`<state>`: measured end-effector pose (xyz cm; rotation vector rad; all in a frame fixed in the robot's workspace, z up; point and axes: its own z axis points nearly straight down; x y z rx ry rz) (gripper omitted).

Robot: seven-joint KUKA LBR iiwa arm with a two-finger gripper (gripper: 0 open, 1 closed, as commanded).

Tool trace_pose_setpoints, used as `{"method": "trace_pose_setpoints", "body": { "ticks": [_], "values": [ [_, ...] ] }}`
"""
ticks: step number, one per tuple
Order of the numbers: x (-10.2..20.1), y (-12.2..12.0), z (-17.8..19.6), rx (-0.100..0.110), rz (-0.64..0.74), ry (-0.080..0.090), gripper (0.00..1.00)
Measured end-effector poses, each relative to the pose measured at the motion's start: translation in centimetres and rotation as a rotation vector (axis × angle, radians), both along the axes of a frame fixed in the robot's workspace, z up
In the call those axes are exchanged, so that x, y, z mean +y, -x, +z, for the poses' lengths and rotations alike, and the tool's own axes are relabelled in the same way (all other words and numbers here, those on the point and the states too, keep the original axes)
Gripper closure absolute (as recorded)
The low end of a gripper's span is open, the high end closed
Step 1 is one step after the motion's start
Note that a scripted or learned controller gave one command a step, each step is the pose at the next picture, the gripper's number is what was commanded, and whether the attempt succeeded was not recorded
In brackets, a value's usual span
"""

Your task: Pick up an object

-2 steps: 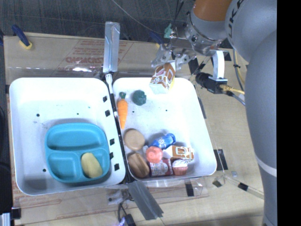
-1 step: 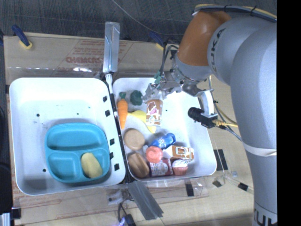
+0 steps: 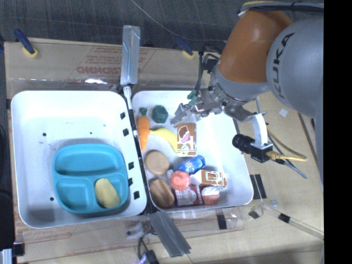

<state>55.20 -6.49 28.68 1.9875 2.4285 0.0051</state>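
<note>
Cardboard sheeting is laid over the bench under two shallow white bins, side by side. A blue sectioned tray (image 3: 88, 177) lies in the left bin (image 3: 33, 109), with a yellowish potato-like piece (image 3: 108, 193) in its near-right compartment. The objects are crowded along the left wall and near edge of the right bin (image 3: 231, 147): an orange carrot (image 3: 143, 132), a dark green lump (image 3: 159, 113), a yellow banana (image 3: 163, 135), a small printed carton (image 3: 186, 138), a blue wrapped item (image 3: 191, 164) and round brown pieces toward the near-left corner.

The gripper (image 3: 190, 110) is seen over the far part of the right bin, near its middle; whether it is apart or together cannot be told, and nothing is seen held in it.

The carton is judged the nearest candidate. It lies just nearward of the gripper, almost beneath it. Its long axis runs from the far edge toward the near edge, with its printed face up. The banana touches its left side, so a grasp across the short axis could be crowded there.
</note>
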Motion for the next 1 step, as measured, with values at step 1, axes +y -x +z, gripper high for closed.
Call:
{"method": "trace_pose_setpoints", "body": {
  "ticks": [1],
  "values": [
    [6.59, -0.52, -3.06, 0.012, -0.103, -0.001, 1.00]
  ]
}}
